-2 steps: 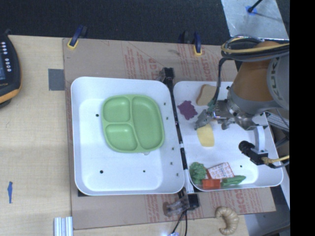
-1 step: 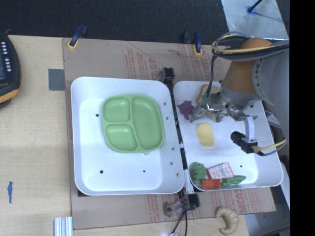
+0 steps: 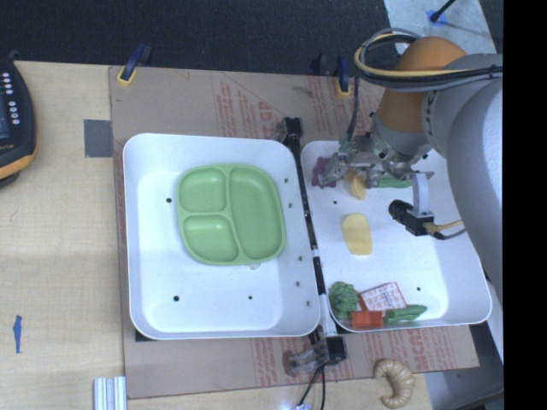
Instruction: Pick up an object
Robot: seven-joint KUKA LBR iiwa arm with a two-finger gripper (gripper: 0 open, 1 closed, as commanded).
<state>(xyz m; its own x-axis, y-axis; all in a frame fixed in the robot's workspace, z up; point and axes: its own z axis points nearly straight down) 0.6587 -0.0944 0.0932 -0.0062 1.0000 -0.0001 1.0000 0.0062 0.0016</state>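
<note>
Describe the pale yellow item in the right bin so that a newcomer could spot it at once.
Start at the right bin, the one under the arm. Near its middle, on bare white floor, lies the pale yellow block, rounded and oblong. It sits alone, below the gripper and above the green and red toys at the near wall, and it is the plainest piece there.

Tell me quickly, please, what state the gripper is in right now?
Gripper: low over the far end of the right bin; open or shut cannot be told.
</note>
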